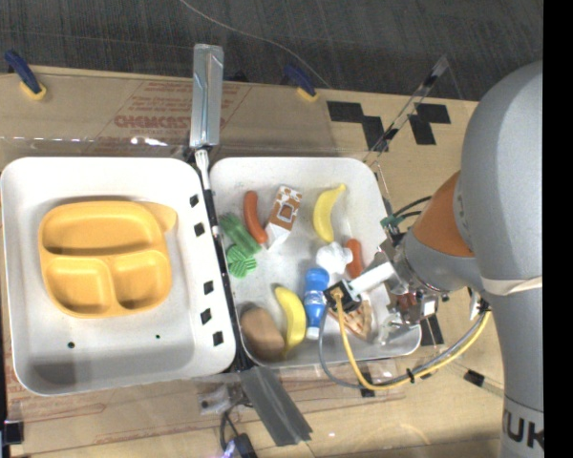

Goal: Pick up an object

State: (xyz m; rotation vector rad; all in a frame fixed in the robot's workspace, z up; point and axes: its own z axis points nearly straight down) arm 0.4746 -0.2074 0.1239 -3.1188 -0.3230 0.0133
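The right bin point(358, 175) holds several toys. There is a yellow banana point(327, 210), a small brown and white carton point(285, 208), an orange sausage point(254, 216) and a green leafy piece point(239, 248). Lower down lie a blue bottle point(315, 292), a second banana point(291, 315) and a brown potato point(261, 332). A white piece point(332, 255) and a red piece point(354, 252) lie mid-right. My gripper point(393, 305) hangs low over the bin's near right corner, right beside a brown ridged item point(359, 321).
The left bin point(19, 256) holds a yellow divided tray point(105, 256). A metal divider bar point(206, 93) stands between the bins at the back. The grey arm covers the right bin's right rim.
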